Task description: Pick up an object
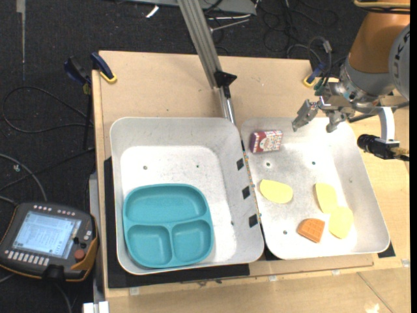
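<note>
The two-finger grey metal gripper (pixel 320 117) hangs over the far edge of the right-hand shallow white bin (pixel 365 181), its two fingers spread wide apart with nothing between them and touching nothing that can be seen. Closest to it is a small maroon-and-white carton (pixel 266 141), lying on its side to the gripper's left and a little nearer the camera, just beside the bin's far left corner. Farther toward the camera, almost straight below the gripper, a flat yellow oval piece (pixel 276 191) lies to the left, and a second yellow flat piece (pixel 326 196) lies slightly to the right. Beyond those, nearest the bin's front rim, an orange waffle-textured wedge (pixel 311 229) sits beside a pale yellow rounded piece (pixel 341 222), which touches the second yellow piece. All five lie well apart from the fingers.

What the yellow pieces are cannot be told, and the print on the carton is too small to read. The grey arm with its orange band (pixel 383 31) is cut off by the frame's top and right edge.

Well to the gripper's left, the other shallow white bin (pixel 130 142) holds a teal plastic tray with three compartments (pixel 168 225). A metal pole (pixel 205 38) slants down to the seam between the bins.
</note>
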Robot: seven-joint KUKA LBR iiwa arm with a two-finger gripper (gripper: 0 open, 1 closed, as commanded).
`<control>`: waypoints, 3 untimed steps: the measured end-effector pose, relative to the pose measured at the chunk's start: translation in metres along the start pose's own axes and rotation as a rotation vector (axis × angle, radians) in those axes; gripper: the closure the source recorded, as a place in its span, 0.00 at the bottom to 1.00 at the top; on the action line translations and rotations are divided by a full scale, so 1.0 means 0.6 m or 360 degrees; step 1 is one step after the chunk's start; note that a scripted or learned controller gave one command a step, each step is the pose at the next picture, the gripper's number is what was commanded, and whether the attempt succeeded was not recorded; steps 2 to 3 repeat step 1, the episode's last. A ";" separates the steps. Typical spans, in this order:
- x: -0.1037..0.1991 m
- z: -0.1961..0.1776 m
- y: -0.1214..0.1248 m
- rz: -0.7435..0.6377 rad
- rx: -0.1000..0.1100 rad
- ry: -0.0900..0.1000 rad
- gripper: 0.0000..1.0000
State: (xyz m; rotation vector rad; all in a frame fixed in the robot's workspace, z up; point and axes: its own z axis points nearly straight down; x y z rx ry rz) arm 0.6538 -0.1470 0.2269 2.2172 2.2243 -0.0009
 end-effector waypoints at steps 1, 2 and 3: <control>0.000 -0.017 0.001 -0.0004 -0.0003 -0.0001 1.00; 0.000 -0.017 0.001 -0.0004 -0.0003 -0.0001 1.00; 0.000 -0.017 0.001 -0.0004 -0.0003 -0.0001 1.00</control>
